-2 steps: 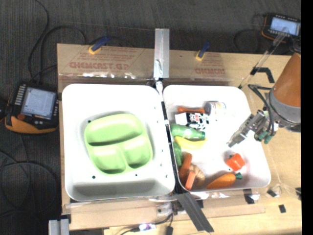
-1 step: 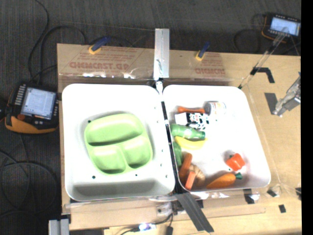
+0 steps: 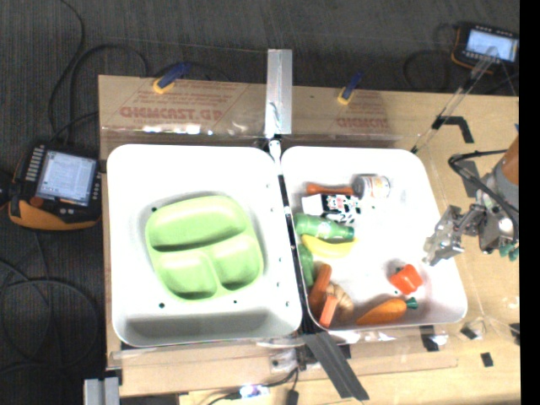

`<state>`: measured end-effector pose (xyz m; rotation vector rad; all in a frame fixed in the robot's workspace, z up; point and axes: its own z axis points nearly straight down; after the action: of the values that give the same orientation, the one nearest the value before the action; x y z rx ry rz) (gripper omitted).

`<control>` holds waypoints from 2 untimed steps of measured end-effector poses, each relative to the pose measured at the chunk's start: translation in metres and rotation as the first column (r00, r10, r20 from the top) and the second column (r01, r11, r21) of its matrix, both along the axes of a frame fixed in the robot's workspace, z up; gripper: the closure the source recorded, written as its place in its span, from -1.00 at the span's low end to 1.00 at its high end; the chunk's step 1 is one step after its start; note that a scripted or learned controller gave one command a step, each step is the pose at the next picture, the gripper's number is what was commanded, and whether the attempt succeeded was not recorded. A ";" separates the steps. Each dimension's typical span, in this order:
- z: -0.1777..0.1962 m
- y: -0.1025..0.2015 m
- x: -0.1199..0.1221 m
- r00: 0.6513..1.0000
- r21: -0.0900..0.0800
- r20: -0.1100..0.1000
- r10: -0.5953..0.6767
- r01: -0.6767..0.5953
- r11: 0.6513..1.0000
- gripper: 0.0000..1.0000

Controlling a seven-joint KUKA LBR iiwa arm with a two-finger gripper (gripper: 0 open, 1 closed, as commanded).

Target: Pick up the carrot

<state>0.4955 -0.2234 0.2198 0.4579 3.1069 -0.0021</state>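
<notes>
The carrot [image 3: 381,312], orange with a small green stub at its right end, lies flat near the front wall of the right bin [image 3: 422,175]. My gripper [image 3: 441,245] hangs over that bin's right rim, up and to the right of the carrot and apart from it. Its fingers look open with nothing between them. A small red-orange pepper-like toy [image 3: 405,278] lies between the gripper and the carrot.
Along the right bin's left side lie a yellow banana [image 3: 327,245], a green item [image 3: 316,226], a black-and-white carton [image 3: 331,205], a small can [image 3: 372,186] and another orange vegetable [image 3: 321,287]. The left bin [image 3: 126,310] holds a green divided tray [image 3: 205,245].
</notes>
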 end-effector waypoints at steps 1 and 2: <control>-0.128 0.000 0.001 0.956 0.002 0.006 -0.292 0.292 0.956 1.00; -0.129 0.000 0.005 0.983 -0.001 0.005 -0.182 0.182 0.983 1.00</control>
<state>0.5002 -0.2234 0.0910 0.7387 3.0469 -0.0036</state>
